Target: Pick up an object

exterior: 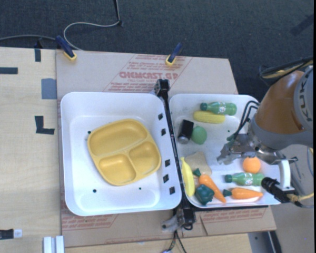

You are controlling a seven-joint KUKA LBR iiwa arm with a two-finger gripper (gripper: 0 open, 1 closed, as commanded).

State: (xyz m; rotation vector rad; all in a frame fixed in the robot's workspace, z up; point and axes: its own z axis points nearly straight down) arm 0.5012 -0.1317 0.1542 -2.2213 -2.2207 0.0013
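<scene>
Metal hand [227,154] low in right bin [242,100], grip state unclear, round orange [251,165] beside, glossy yellow sectioned tray [124,151] left.

The grey and orange robot arm [284,115] is cut off towards the right of the camera view, so its base cannot be seen. The metal two-finger gripper [227,154] is seen from above, and the gap between its fingers is too small to be judged. Part of the right white plastic bin [221,96] is covered by the arm's wrist. The dark teal toy [204,194] is too small for its kind to be told. The labels on the two green bottles [219,108] cannot be read.
</scene>
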